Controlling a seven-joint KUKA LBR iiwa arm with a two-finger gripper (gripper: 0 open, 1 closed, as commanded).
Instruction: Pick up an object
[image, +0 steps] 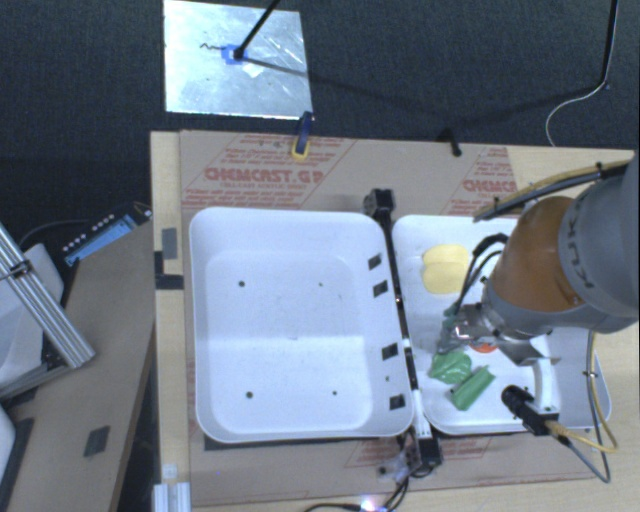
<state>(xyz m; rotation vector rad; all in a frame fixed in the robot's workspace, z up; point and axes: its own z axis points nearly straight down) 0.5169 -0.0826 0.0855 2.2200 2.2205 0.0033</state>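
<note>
R bin (415, 300) is holding yellow obj (445, 268), 2 green objs (460, 377); arm (560, 265) is crowding it. Gripper (462, 333) state: can't tell. L bin (290, 320) is offering room.

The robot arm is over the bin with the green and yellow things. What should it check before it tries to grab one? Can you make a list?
1. Arm over the right bin, where the objects lie: ok.
2. Gripper close to an object: ok, it sits just above the green pieces.
3. Fingers open and ready: cannot tell, the wrist hides them.
4. Something already held: cannot tell, nothing is seen between the fingers.
5. Yellow object out of the way: ok, it lies apart, farther up the bin.
6. Small orange thing by the gripper: cannot tell what it is, mostly hidden.
</note>
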